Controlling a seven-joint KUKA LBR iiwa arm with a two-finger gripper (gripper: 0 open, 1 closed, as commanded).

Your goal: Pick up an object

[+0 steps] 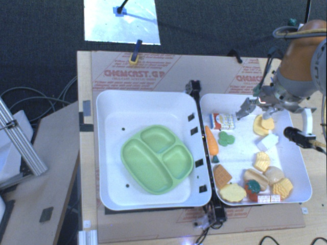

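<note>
The arm (pixel 301 60) ran off the right edge. The claw (pixel 258 108) overlapped a yellow piece (pixel 263 126), its grip unclear.

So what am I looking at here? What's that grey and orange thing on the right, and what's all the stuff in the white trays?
That is a robot arm, seen by one camera fixed above the bench and looking down at a slant. Its claw hovers over the right bin, which holds toy food: a carrot, a small carton, a green broccoli piece, a yellow piece and more near the front. The left bin holds a green divided plate. Its job is to pick up one object; nothing is visible in the claw.
</note>
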